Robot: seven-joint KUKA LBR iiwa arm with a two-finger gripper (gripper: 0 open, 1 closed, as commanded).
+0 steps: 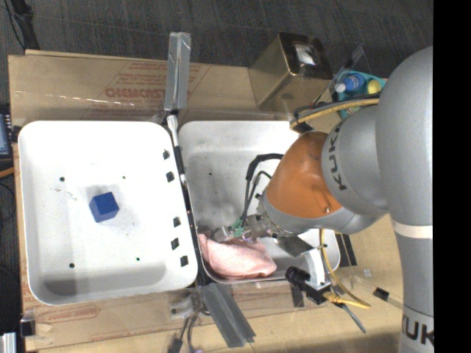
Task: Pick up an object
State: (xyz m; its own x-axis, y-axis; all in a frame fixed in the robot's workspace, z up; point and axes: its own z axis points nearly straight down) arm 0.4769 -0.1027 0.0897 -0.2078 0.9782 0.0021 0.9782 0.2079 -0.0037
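Arm lowered into the right bin [221, 145], gripper [246, 232] just above the pink object [232, 257] at its near wall; finger state cannot be told; no lift evident, pick-up remains; blue cube [104, 206] in the left bin [44, 145]

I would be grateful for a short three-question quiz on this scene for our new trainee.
1. True or false: the blue cube lies in the left bin.
2. Multiple choice: the pink object lies in the right bin at its A) far left corner, B) middle, C) near edge.
3. Fill in: the arm reaches down into the ____ bin, with its orange band above the pink object.

Key
1. True.
2. C.
3. Right.
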